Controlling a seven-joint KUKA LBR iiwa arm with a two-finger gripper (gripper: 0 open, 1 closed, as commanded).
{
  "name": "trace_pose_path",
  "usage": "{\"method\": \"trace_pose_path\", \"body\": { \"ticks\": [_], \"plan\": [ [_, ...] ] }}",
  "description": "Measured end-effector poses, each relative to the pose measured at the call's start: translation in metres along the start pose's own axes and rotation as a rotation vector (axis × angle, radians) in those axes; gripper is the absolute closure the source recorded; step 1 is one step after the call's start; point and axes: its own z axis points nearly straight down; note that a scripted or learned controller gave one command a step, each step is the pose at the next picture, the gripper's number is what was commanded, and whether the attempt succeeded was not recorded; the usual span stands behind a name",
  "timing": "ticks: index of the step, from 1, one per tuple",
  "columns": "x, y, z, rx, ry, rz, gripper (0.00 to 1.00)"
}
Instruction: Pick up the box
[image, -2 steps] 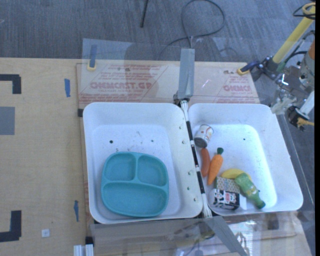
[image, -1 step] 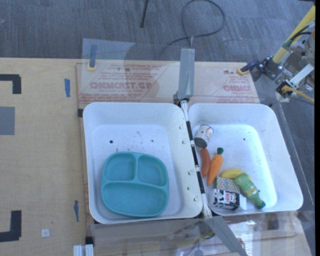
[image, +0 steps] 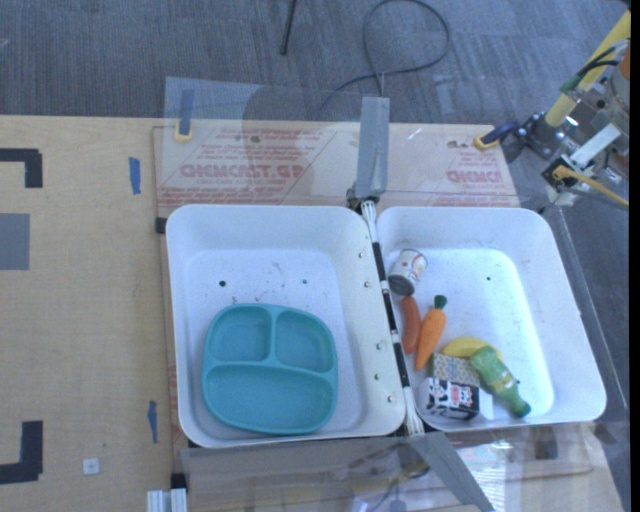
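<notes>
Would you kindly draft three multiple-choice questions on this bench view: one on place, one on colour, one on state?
1. Where does the box lie?
A. Left bin
B. Right bin, near front edge
C. On the tray

2. What colour is the tray?
A. Teal
B. Red
C. Yellow

3. How does the box stand with the task?
A. Lifted above the bin
B. Resting in the bin
C. Set on the bench

Answers: 1 B, it lies in the right bin beside the green bottle. 2 A, the divided tray is teal. 3 B, it lies on the bin floor, unlifted.

Grey carpet floor (image: 150, 40); wooden bench (image: 70, 330).
</notes>
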Motion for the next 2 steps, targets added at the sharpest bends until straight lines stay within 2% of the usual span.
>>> {"method": "trace_pose_path", "body": {
  "ticks": [1, 2],
  "plan": [
    [0.015, -0.02, 0.003, 0.001, -0.001, 0.05, 1.0],
    [-0.037, 0.008, -0.006, -0.002, 0.001, 0.262, 1.0]
  ]
}}
